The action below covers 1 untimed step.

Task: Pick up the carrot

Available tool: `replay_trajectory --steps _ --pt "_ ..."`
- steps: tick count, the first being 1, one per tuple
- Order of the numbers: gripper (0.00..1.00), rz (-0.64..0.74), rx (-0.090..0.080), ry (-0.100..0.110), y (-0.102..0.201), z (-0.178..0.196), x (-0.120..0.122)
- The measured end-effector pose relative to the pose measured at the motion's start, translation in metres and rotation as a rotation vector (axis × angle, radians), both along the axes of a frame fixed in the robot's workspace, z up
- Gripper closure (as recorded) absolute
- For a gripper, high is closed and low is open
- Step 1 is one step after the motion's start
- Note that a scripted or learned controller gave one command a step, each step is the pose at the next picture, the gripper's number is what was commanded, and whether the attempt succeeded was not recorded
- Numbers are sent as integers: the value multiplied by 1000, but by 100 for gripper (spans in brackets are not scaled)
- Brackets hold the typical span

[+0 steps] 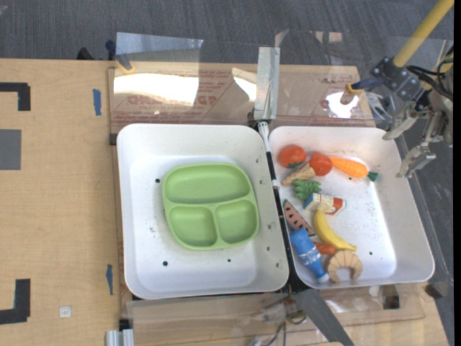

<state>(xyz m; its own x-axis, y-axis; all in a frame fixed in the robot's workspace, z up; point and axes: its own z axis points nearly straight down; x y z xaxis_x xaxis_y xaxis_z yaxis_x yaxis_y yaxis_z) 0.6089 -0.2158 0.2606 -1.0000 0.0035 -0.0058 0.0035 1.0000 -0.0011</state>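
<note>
The end effector (409, 148) hangs at the upper right rim of the right bin (403, 258), its two thin fingers apart and nothing between them. The carrot (348, 167) lies inside that bin near its top, well apart from the end effector, its narrow end touching a red tomato (320, 164). Lower down lie a banana (330, 232) and a croissant (346, 265). The left bin (137, 215) holds a green divided plate (209, 205).

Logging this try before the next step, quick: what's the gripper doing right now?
Gripper: open, holding nothing, at the right bin's right edge, apart from the carrot.
</note>
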Motion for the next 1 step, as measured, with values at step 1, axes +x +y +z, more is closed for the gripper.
replay_trajectory --steps 1 --pt "0 -72 -1 -4 -8 -165 -7"
